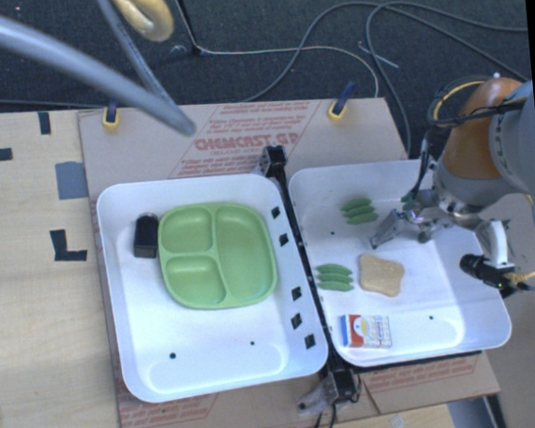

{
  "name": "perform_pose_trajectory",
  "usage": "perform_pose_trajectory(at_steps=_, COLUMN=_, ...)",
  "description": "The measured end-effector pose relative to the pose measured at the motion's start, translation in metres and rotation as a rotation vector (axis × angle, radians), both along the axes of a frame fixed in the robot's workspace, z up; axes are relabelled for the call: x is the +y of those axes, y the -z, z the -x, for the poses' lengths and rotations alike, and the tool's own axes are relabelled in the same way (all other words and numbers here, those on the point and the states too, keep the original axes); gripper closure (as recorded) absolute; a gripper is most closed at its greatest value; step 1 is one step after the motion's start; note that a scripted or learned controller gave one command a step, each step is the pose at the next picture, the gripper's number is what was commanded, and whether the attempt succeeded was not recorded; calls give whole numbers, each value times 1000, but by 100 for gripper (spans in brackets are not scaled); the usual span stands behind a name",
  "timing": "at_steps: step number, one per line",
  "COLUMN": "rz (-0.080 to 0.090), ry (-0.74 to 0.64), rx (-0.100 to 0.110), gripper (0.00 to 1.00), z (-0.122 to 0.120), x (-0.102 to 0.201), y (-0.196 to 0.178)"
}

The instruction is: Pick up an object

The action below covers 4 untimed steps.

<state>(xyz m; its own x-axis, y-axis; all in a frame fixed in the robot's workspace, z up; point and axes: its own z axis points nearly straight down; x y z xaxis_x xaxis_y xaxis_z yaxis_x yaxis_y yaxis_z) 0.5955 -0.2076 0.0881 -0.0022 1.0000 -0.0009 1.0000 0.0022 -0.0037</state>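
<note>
In the right bin [467,330] lie two green pea pods, one [359,211] near the back and one [334,276] by the divider. A tan slice of toast [382,274] sits mid-bin, and a small white carton [365,331] lies near the front. My gripper [389,232] hangs low over the right bin, between the back pea pod and the toast, pointing left. Nothing shows between its fingers [381,238].
The left bin [141,362] holds a green divided plate [218,254] and a small black block [145,236] beside it. Black clips run along the divider [295,253] between the bins. Cables lie on the dark floor behind.
</note>
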Motion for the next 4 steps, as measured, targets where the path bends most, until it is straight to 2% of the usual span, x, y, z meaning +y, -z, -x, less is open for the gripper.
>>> perform_pose_trajectory(at_steps=1, rz=0, ry=-1, rx=-3, gripper=100, z=-1, x=0, y=-13)
perform_pose_trajectory(at_steps=2, rz=0, ry=1, rx=-7, gripper=100, z=-4, x=0, y=-56)
perform_pose_trajectory(at_steps=3, rz=0, ry=0, rx=-9, gripper=100, z=-7, x=9, y=-116)
perform_pose_trajectory(at_steps=4, rz=-1, ry=0, rx=-6, gripper=100, z=-8, x=9, y=-146)
